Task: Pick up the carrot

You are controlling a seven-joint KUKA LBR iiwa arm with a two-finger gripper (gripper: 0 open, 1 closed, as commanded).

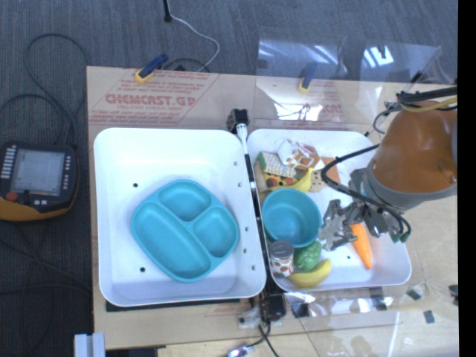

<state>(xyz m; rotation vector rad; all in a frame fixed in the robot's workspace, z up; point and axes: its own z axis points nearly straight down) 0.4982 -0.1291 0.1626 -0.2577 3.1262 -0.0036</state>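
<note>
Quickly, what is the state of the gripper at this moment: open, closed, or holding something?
Gripper: in the right bin, just left of the carrot; whether it is open or closed cannot be told, and nothing is seen held.

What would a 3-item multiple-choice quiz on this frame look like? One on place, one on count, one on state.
1. Where does the carrot lie?
A. In the left bin, on the divided plate
B. In the right bin, near its right wall
C. On the bench outside both bins

2. How many compartments does the blue divided plate have?
A. Two
B. Three
C. Five

3. How does the blue bowl stand?
A. Upright, mouth up
B. Upside down
C. Stacked on the plate

Answers:
1 B: the orange carrot rests on the floor of the right bin, just right of the gripper.
2 B: one long section and two smaller ones show.
3 A: its hollow inside faces the camera, and it sits in the right bin beside the green vegetable and banana.
</note>
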